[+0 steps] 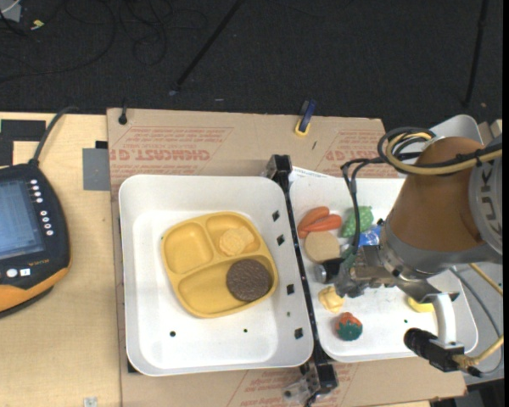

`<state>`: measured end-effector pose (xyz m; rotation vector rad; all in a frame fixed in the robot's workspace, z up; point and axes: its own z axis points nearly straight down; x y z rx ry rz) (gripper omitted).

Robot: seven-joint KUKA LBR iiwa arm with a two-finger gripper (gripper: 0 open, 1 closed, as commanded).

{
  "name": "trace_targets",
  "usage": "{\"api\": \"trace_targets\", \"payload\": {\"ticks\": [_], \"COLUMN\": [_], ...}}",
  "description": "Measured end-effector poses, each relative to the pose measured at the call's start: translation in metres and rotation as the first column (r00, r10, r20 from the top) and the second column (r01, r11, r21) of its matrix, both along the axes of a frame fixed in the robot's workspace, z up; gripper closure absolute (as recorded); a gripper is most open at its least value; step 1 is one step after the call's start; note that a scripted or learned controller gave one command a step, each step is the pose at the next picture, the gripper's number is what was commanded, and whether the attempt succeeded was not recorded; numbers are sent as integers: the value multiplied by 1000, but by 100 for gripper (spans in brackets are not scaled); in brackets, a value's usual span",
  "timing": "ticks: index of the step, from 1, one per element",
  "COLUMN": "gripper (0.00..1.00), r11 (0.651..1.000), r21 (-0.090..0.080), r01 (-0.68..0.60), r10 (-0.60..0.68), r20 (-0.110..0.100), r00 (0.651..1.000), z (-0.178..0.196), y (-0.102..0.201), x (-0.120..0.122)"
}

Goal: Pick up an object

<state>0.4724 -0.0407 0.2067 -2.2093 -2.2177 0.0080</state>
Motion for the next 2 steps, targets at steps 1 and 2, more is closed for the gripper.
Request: {"api": "trace_targets", "payload": {"ticks": [1, 2], "gripper": [100, 100], "r11": [1000, 1000], "r21": [0, 0], "r01": [-10, 1], "r10": [10, -1], "r20": [19, 27], "r00": [1000, 1000], "z": [109, 266], "y": [116, 118], "x": [4, 4]}}
